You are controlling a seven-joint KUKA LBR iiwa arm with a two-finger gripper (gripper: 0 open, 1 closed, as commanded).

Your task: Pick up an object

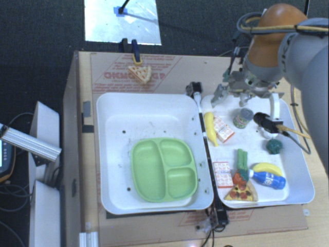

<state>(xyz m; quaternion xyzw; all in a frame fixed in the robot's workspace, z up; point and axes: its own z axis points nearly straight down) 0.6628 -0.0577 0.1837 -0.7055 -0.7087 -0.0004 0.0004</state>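
Note:
My gripper (232, 98) hangs over the far end of the right bin (300, 189), open, with nothing between its fingers. Just below it stands a small green-lidded can (242, 118). A yellow banana (209, 128) lies along the bin's left wall, and a red-and-white carton (224, 130) sits beside it. Nearer the front are a green vegetable (241, 158), a flat red-and-white box (222, 173), a blue bottle (269, 179) with a second banana (267, 168) behind it, and a pizza slice (241, 192). A dark teal ball (274, 146) rests at the right.
The left bin (118, 112) holds a green divided plate (164, 169). A waffle-like wedge (140, 73) lies on the cardboard behind the bins. The arm (288, 45) reaches in from the upper right.

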